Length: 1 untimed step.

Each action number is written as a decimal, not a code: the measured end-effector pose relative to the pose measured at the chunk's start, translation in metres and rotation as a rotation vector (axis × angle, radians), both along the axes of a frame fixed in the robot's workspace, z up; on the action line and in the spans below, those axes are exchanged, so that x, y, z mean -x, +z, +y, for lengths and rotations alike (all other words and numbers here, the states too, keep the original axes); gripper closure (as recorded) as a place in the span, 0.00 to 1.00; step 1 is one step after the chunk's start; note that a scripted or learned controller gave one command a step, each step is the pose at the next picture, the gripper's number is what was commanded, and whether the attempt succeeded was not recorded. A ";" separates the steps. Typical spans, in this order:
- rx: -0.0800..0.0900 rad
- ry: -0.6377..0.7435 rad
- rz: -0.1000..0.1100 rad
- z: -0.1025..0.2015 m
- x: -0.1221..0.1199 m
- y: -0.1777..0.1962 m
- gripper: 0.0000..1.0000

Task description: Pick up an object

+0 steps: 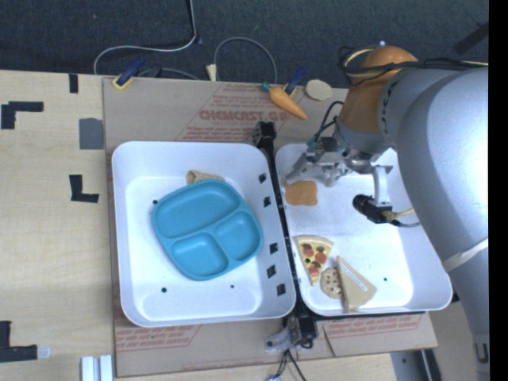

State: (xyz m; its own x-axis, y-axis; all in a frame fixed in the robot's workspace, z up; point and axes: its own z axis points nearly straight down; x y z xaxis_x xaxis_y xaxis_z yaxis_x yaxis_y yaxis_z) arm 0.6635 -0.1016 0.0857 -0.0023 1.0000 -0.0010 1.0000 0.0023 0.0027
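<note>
Blue divided plate (208, 230) sits in your left bin (131, 213). Over in the right bin (413, 280), a tan toast piece (301, 193) lies just below the fingers (317, 167), not between them; their spread you cannot tell. Pizza slice (314, 257) lies nearer you.

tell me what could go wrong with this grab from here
1. The gripper sits over the flat brown toast piece, which lies low on the right bin floor; the fingers may slide over it.
2. The toast piece is close to the bin's left wall, so a finger could hit that wall.
3. A miss could push the toast toward the pizza slice.
</note>
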 end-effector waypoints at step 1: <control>0.001 -0.001 -0.001 0.003 0.017 0.000 0.00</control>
State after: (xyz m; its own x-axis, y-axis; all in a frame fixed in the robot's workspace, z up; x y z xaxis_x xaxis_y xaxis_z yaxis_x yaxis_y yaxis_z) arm 0.6462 -0.0981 0.0862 -0.0009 1.0000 -0.0024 1.0000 0.0009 0.0039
